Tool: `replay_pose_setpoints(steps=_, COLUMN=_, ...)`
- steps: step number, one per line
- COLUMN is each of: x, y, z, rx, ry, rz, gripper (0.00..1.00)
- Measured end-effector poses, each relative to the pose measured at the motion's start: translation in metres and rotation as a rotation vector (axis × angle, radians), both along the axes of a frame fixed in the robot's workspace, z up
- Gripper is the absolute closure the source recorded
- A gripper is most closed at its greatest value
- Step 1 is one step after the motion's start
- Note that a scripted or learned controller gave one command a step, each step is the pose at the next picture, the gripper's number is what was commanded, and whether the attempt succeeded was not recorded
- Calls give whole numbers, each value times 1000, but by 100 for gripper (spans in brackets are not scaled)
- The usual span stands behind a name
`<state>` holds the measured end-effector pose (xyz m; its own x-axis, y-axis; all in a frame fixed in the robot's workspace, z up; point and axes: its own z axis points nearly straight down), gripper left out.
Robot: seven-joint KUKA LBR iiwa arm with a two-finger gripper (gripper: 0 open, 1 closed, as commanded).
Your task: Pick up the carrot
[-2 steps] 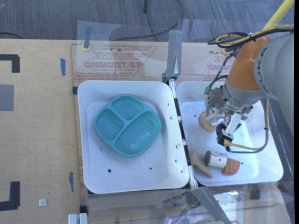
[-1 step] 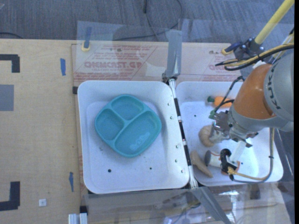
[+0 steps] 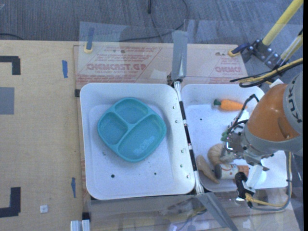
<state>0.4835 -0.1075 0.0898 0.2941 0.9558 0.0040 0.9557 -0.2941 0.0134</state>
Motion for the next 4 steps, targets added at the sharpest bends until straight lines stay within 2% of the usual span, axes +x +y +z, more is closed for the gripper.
replay_pose_setpoints(steps=1, x=-4, y=51, z=94, rx=-1, ry=14, rz=192, gripper=100)
replay_pose_setpoints(steps=2, x=-4, y=57, z=94, rx=-1, ry=13, rz=89, gripper=100)
replay_pose_setpoints(steps=3, x=-4, y=93, z=94, rx=0, ry=13, rz=30, gripper=100)
replay_pose_setpoints(steps=4, x=-5, y=12, z=72, rx=1, ry=16, rz=-237, gripper=100)
